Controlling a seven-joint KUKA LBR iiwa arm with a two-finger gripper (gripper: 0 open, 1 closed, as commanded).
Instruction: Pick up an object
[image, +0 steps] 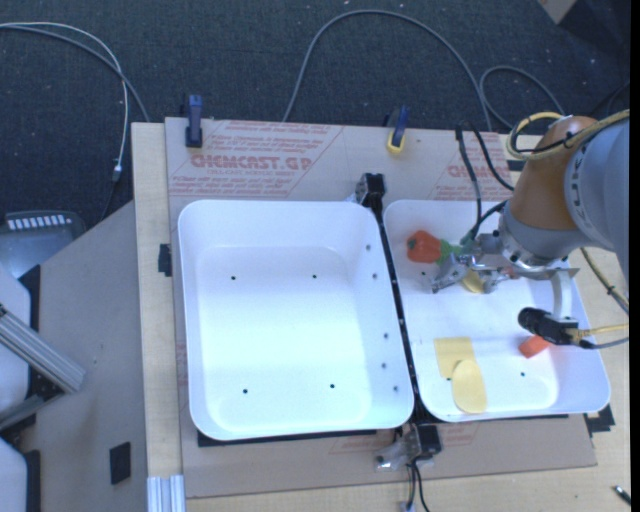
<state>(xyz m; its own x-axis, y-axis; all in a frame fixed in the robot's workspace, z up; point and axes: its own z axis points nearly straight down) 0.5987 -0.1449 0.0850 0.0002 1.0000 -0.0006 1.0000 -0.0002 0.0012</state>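
Observation:
My gripper (457, 274) is low in the back half of the right bin (575, 395), reaching in from the right under the grey arm with its orange band. A small yellow object (474, 284) lies right at the gripper's tip, partly hidden by it. A red-orange object with a green end (423, 246) lies just left of the gripper, close to the bin's left wall. Nearer the front lie a yellow square piece (452, 352) and a yellow oval piece (468, 386), touching each other. A small orange object (533, 347) rests at the right.
The left bin (200, 300) stands beside the right one, with a black divider strip (392, 290) between them. A black connector with a yellow cable (548, 324) hangs off the arm above the orange object. Clamps (398, 132) hold the board at the back edge.

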